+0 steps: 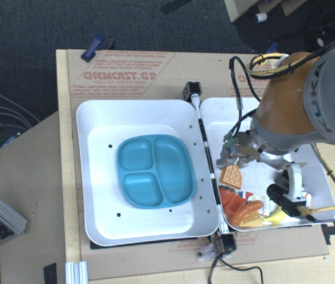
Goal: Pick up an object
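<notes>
My gripper [231, 154] hangs low over the left part of the right bin [215, 112], under the grey and orange arm [292, 105]. A small tan waffle-patterned piece [232, 176] sits right below the gripper's tip, touching it or nearly so. Whether the waffle piece is held cannot be made out. Near the bin's front left corner lie a red piece [234, 199], an orange piece [247, 208] and a yellow piece [261, 219], bunched together. The arm hides much of the right bin.
The left bin [96, 135] holds a blue divided plate [155, 170] at its middle. A black rod [206, 152] runs along the ridge between the two bins. A small blue object [92, 48] lies on the bench's far left corner.
</notes>
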